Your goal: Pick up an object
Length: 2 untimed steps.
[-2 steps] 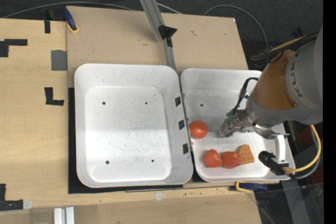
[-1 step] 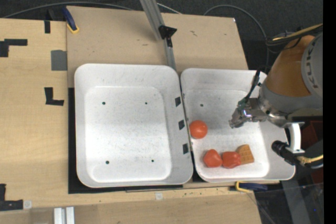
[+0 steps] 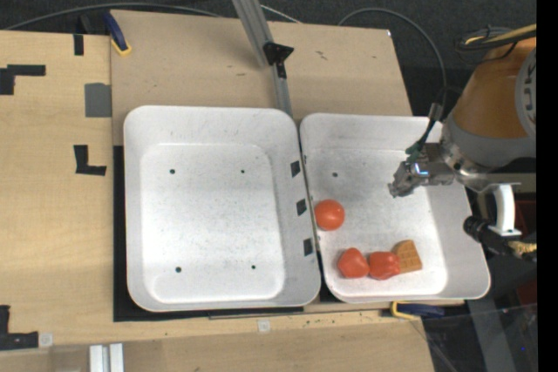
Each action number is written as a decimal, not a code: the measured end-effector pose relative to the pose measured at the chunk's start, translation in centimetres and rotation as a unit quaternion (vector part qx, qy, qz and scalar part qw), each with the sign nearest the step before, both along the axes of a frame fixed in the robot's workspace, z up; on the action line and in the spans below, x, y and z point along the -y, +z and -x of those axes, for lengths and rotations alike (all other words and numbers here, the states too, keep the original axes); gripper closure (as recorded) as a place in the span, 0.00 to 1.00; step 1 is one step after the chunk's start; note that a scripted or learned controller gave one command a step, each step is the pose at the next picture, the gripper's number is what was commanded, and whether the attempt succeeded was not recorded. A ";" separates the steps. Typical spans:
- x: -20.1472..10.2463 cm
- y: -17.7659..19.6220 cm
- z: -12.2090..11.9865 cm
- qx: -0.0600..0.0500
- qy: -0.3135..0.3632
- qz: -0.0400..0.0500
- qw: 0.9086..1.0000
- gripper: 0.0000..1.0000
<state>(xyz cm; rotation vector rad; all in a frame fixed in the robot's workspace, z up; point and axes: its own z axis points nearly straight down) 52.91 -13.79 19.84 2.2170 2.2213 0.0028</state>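
Observation:
In the right bin [image 3: 366, 135] lie an orange-red ball [image 3: 329, 214] near its left wall, two red lumps [image 3: 352, 262] [image 3: 383, 265] side by side near the front, and a tan waffle-like block [image 3: 407, 256] touching the right lump. My gripper [image 3: 404, 182] hangs over the right part of this bin, up and to the right of the ball, well apart from all the objects. Nothing shows between its fingers.
The left bin [image 3: 209, 205] sits beside the right one, with black clips along the shared edge. A slanted metal pole [image 3: 248, 0] stands behind the bins. The arm's orange band [image 3: 497, 104] and grey wrist overhang the right bin's right edge.

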 end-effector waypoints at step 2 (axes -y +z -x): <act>-4.6 5.2 -0.2 -0.002 0.002 -0.001 1.000 1.00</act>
